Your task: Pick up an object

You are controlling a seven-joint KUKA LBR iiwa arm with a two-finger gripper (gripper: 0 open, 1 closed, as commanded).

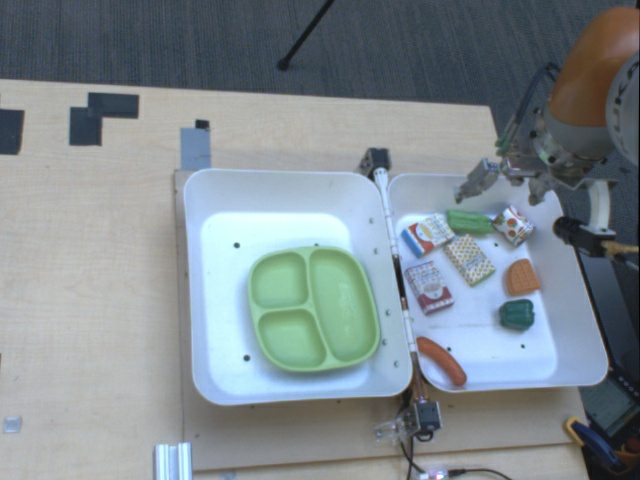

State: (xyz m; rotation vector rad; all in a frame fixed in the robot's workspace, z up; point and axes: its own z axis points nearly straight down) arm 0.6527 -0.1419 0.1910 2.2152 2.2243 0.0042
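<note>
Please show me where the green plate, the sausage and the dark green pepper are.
green plate [345, 298]: camera view, on the floor of its large compartment.
sausage [442, 360]: camera view, on the middle of its length.
dark green pepper [516, 314]: camera view, on its body.

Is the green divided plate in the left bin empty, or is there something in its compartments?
Empty. All three compartments of the green divided plate show only bare green surface; the toy foods lie in the right bin.

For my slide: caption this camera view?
Gripper above right bin of toy food; green tray in left bin.
</note>
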